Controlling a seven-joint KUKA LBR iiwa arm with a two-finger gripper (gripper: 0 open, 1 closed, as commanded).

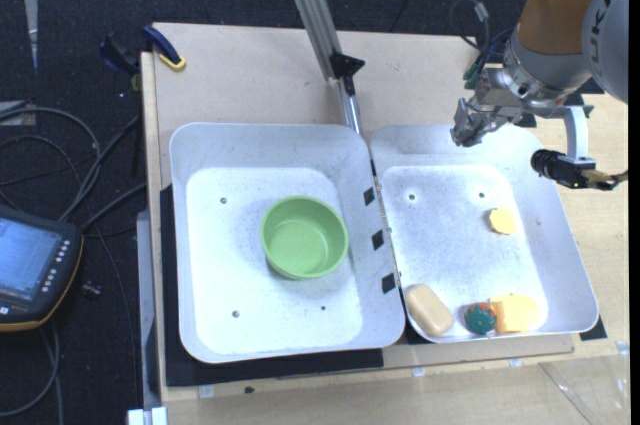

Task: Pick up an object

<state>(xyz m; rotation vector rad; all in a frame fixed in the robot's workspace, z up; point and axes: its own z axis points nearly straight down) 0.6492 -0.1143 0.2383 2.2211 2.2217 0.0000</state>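
Where cables [60, 128] cross dark floor, the bench [250, 78] stands pale.

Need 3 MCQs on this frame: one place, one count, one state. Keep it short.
1. Where is the round green plastic bowl?
A. left white bin
B. right white bin
C. bare bench

2. How many items lie in the right white bin?
A. two
B. four
C. six

3. How does the green bowl stand?
A. upside down
B. on its side
C. upright, opening up

Answers:
1 A: the bowl sits mid-floor of the left bin.
2 B: small yellow piece, tan oval block, teal ball, yellow block.
3 C: its hollow inside shows from above.
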